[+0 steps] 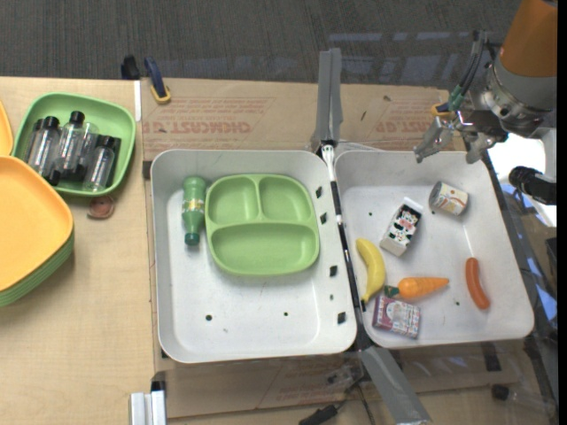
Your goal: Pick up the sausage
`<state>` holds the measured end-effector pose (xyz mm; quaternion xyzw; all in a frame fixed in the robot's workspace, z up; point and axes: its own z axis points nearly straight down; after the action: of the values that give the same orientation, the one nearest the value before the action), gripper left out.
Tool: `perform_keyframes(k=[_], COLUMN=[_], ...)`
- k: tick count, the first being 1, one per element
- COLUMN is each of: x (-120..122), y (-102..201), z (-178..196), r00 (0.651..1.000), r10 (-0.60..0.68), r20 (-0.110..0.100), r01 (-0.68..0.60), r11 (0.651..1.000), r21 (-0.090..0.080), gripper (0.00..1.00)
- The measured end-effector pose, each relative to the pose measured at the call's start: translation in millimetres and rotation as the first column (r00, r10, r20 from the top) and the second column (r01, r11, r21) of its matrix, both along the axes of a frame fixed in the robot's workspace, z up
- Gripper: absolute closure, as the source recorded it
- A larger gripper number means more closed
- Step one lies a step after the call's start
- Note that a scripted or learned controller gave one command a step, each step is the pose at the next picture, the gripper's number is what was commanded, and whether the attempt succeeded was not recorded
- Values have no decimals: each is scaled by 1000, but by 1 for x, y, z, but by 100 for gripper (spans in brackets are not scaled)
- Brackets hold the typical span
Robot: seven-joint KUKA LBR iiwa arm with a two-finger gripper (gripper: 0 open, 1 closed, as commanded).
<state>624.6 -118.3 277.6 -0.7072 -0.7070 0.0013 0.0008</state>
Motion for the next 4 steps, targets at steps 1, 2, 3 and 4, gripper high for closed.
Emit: perform_keyframes(k=[1, 2, 3, 4], x=[-56, -124, -142, -142], y=[-37, -63, -72, -76], z=[-86, -176, -185, -185], r00=[1000, 997, 993, 998], r10=[-23, -81, -117, -70], r20=[0, 0, 2, -2], r01=[23, 81, 117, 70], r11=[1000, 997, 993, 997], r21=[1, 2, 18, 26], gripper=[0, 0, 0, 0])
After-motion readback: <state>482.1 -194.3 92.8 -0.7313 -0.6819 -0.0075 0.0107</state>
